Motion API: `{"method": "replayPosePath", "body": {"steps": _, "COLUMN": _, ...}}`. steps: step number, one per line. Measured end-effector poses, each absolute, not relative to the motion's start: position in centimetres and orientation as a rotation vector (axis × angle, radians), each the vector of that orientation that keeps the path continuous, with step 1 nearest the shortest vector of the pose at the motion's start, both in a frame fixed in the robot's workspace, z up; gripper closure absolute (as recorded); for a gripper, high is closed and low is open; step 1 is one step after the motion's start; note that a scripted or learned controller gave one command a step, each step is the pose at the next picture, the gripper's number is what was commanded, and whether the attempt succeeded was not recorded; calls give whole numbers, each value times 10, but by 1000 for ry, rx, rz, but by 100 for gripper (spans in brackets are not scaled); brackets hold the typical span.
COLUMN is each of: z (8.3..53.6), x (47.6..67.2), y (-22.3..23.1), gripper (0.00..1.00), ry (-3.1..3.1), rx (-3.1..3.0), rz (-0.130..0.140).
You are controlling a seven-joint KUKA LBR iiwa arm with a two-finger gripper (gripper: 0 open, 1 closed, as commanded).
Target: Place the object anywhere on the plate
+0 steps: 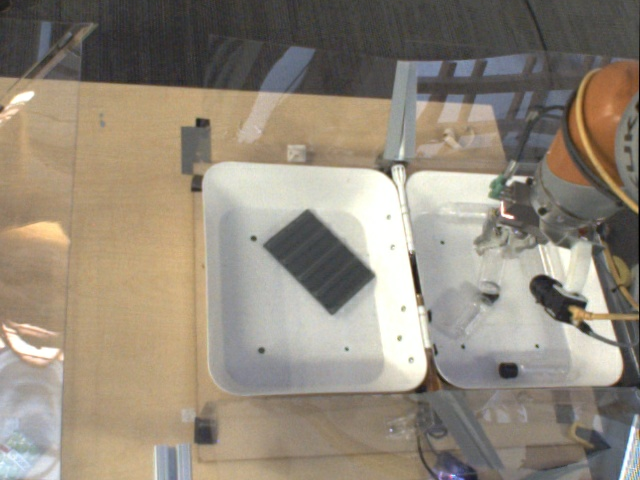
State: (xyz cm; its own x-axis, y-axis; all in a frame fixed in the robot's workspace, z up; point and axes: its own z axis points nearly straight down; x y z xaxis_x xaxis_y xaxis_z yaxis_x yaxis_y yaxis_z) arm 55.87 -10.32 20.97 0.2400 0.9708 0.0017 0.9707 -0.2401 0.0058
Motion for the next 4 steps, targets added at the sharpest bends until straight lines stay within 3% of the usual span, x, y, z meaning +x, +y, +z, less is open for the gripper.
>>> {"method": "replayPosePath", "body": {"steps": 1, "z": 96, "x": 601, "y": -127, "gripper": 100, "ry": 2123, "rx": 2308, "rz": 8}}
{"method": "replayPosePath", "body": {"steps": 2, "z": 92, "x": 627, "y": -183, "gripper": 100, "ry": 2069, "rx": 2347, "rz": 14}}
{"method": "replayPosePath", "body": {"steps": 3, "z": 92, "x": 647, "y": -198, "gripper": 100, "ry": 2097, "rx": 2323, "rz": 13}}
{"method": "replayPosePath", "body": {"steps": 4, "z": 103, "x": 649, "y": -196, "gripper": 100, "ry": 2104, "rx": 2311, "rz": 15}}
